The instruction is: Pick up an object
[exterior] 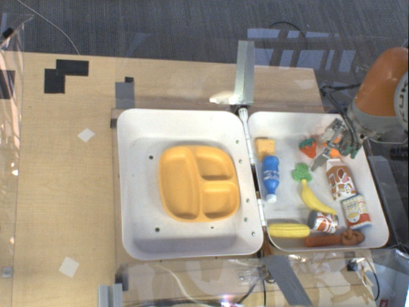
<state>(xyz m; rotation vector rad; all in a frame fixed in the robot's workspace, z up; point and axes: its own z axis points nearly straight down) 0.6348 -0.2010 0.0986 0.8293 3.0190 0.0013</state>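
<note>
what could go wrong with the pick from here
The gripper sits over the crowded right bin, close to the strawberry and the sauce bottle, so it could nudge one while closing on the other. The banana, cans and corn lie packed together, inviting a double grab or a slip.

- The worktop (64, 190) looked like pale wood with a smooth, matt face.
- Both bins, the left bin (128, 171) and the right bin (377, 226), looked like smooth white plastic with a soft sheen.
- The yellow tray (198, 183) looked like moulded plastic, slightly glossy.
- The blue bottle (270, 176) and the banana (315, 199) looked like shiny plastic.
- The upright post (245, 72) looked like brushed metal.
- The floor (160, 18) looked like rough grey carpet.
</note>
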